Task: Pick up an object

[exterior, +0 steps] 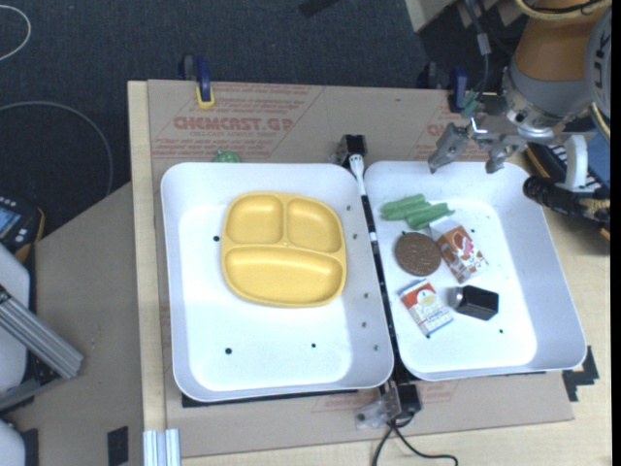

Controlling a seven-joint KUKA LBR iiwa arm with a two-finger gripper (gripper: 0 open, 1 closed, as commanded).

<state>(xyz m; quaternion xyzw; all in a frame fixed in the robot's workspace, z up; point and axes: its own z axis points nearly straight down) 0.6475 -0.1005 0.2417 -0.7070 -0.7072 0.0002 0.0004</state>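
Note:
My gripper (473,151) hangs above the far edge of the right bin (543,289), open, with nothing between its fingers. Inside that bin lie a green pea pod (415,209), a brown round cookie (418,253), a small red and white packet (461,251), a red and blue carton (425,307) and a black block (476,302). All of these sit nearer the camera than the gripper, roughly below and to its left. The pea pod is the closest of them to the fingers.
The left bin (194,260) holds a yellow divided plate (284,249). A black clip (352,149) sits at the far end of the seam between the bins. Cables and the arm's grey and orange body (558,37) crowd the upper right corner.

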